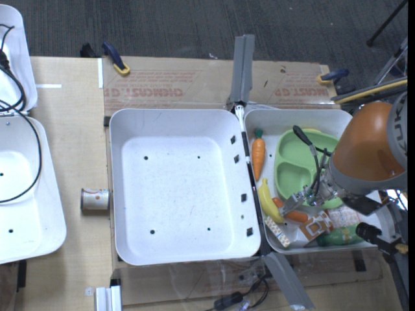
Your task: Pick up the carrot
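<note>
The carrot [258, 155], orange with a green top, lies lengthwise along the left wall of the right bin [295, 112], its top pointing to the back. My gripper [303, 200] hangs low over the front middle of that bin, to the right of and in front of the carrot and apart from it. It sits at the front edge of a green divided plate [298, 164], just above a small orange-red item [296, 216]. The arm's orange band [366, 144] covers the bin's right side.
A yellow banana [268, 203] lies just in front of the carrot. A small printed box [318, 225] and a green item [338, 236] rest at the bin's front right. The left bin [175, 118] adjoins on the left, and a small can [95, 199] lies on the bench beyond it.
</note>
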Tool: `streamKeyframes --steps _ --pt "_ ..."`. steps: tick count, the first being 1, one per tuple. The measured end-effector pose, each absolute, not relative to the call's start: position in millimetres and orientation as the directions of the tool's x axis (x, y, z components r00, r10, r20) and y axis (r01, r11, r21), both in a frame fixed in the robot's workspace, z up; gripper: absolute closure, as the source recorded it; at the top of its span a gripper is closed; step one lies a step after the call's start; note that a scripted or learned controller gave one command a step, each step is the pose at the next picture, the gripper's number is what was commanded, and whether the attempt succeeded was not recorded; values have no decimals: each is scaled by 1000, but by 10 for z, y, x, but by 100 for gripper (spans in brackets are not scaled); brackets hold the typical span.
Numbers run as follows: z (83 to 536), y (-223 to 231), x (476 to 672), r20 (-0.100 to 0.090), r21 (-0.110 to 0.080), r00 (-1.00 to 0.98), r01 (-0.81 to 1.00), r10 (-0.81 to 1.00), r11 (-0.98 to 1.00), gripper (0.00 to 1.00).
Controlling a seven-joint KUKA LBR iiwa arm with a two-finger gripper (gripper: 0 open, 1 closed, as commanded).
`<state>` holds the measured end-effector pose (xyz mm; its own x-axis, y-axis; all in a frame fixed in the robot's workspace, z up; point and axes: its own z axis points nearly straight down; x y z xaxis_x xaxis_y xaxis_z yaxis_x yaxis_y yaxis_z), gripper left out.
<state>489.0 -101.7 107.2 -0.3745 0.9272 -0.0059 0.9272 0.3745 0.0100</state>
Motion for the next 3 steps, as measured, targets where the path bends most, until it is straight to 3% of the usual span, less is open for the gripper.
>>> streamKeyframes --steps 1,2,3 --pt "991 -1498 4851 -12 17 -465 885 885 465 0" --pt "898 -1065 5194 0 0 -638 770 770 638 0" --pt "895 -1273 5058 4 -1 -463 886 886 463 0"
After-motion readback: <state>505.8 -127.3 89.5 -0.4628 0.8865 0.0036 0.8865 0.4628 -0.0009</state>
